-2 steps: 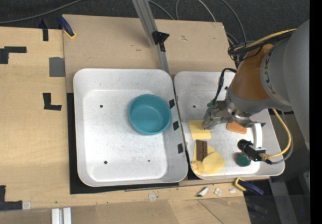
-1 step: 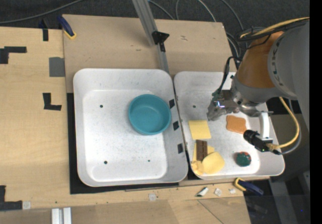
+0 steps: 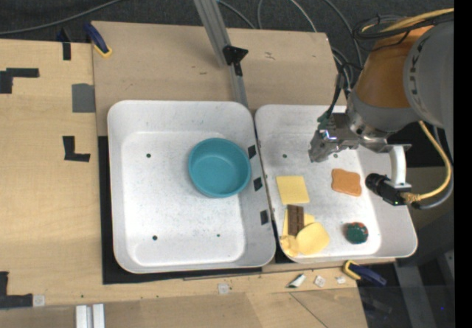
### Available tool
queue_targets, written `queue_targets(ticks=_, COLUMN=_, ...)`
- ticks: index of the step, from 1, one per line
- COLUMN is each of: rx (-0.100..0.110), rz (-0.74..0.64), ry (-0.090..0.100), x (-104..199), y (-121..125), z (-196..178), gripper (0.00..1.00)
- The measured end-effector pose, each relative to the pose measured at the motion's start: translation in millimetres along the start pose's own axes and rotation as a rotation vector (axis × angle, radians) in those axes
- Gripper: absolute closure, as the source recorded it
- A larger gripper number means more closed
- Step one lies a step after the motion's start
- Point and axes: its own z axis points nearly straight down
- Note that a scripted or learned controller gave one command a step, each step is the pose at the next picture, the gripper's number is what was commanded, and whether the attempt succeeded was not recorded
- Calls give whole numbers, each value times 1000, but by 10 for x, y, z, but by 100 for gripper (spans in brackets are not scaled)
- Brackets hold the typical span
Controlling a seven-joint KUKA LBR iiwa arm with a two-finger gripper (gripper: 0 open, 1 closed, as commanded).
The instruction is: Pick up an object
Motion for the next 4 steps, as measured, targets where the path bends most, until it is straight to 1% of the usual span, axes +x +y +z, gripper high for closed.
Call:
queue_targets(ticks=1, rx=1, rz=1, ry=0, x=17, y=0, z=-422, gripper=100)
queue_targets(ticks=2, rx=6, rz=-3, ry=1, x=491, y=215, z=-309, gripper=100)
queue_targets(ticks=3, rx=4, rz=-3, ry=2, x=912, y=371, z=-356, gripper=100)
queue_targets(ticks=4, rx=6, rz=-4, ry=2, x=1431, y=504, z=-246, gripper=100)
